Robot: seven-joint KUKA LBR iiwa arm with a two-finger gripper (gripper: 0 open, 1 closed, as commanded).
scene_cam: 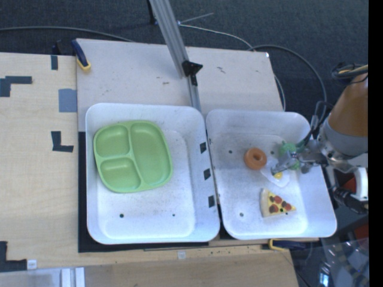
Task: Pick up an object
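In the right bin (239,220) an orange toy donut (255,158) lies near the middle. A toy pizza slice (275,204) rests nearer the front. My gripper (286,164) is low over the bin's right part, just right of the donut. A small green item (288,148) shows beside its tip, and a small yellow piece (278,175) lies just below it. The grey and orange arm (350,115) reaches in from the right.
The left bin (143,220) holds a green divided plate (131,156). A metal pole (173,31) slants over the bench behind the bins. Cables run along the right side, beyond the right bin's rim.
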